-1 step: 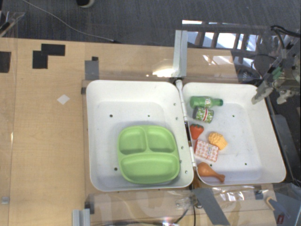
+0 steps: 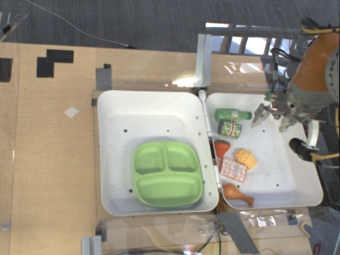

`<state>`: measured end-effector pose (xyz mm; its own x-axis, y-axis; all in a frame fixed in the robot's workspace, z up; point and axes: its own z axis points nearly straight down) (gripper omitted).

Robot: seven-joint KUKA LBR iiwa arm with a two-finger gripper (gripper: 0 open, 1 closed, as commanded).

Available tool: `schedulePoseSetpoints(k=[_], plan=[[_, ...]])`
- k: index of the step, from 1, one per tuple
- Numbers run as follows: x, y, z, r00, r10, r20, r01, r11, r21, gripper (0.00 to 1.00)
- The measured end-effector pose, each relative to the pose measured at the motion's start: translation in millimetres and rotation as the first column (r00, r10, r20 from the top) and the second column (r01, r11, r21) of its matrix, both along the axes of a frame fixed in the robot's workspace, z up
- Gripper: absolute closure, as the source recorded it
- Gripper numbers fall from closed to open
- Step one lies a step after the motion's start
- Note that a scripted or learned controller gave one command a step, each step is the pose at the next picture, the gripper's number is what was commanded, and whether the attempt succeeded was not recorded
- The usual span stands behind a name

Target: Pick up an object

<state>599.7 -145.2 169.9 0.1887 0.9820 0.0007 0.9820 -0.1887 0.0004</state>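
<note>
Presently, findings as observed from the overhead camera:

Fingers: the two grey fingers [image 2: 259, 116] of the gripper [image 2: 273, 120] stand spread apart, with nothing between them.

Gripper position: over the upper right part of the right shallow white plastic bin [image 2: 297, 195], above bare floor, well clear of the toys.

Arm: the grey arm with its orange band [image 2: 313, 62] enters from the right and overhangs that bin's far right corner.

Nearest objects: a green toy bottle lying on its side [image 2: 231, 114] lies just left of the gripper, apart from it; a small green can with a red label [image 2: 230, 128] touches the bottle from below.

Left-wall cluster: a red toy pepper with a green stem [image 2: 221, 147], a yellow ridged toy resembling corn or bread [image 2: 245, 158], a flat white packet with a red pattern [image 2: 233, 170] and a brown toy drumstick [image 2: 237, 194] lie in a line down the bin's left side. The pepper is against the dividing wall; the drumstick lies near the near edge.

Open room, right bin: the middle and right of the floor are bare, from the gripper down to the near rim.

Left bin: the left shallow white plastic bin [image 2: 114, 116] holds a light green three-compartment plastic tray [image 2: 167, 174], set towards the near right; the far half of the floor is bare.

Edges: the two bins meet along a narrow metal divider [image 2: 208, 137]; a light wooden bench top [image 2: 48, 158] surrounds them.
</note>
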Motion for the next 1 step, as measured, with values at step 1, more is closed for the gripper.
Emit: schedulePoseSetpoints(k=[1], plan=[[-32.9,30.9,-48.1,0.971,0.238,0.001,-0.238,0.971,0.0,0.0]])
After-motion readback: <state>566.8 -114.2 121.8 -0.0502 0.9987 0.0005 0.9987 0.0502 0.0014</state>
